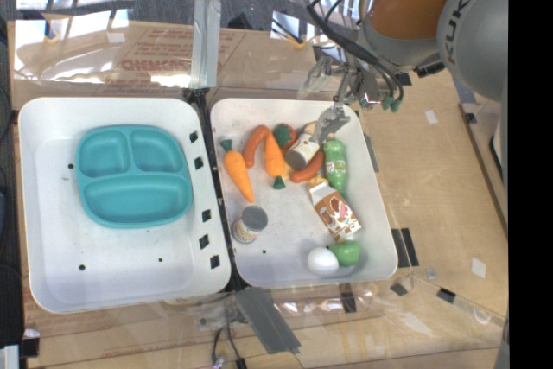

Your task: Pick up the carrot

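Over the far right corner of the right-hand shallow white plastic bin (259, 268) hangs the grey two-finger pincer (331, 124), its tips just above a small brown-and-white tin (302, 151) and near a green plastic bottle (335, 165). Whether it is open or closed cannot be told, and nothing shows held in it. The orange plastic carrot with a green top (238, 172) lies well to the pincer's left, near the bin's left wall, beside a second orange carrot (274, 156).

Left bin (43, 186): a teal divided tray (132, 175) is held.
Right bin (285, 259): a tin can (250, 223), white egg (323, 260), juice carton (335, 214), green bottle (335, 164).
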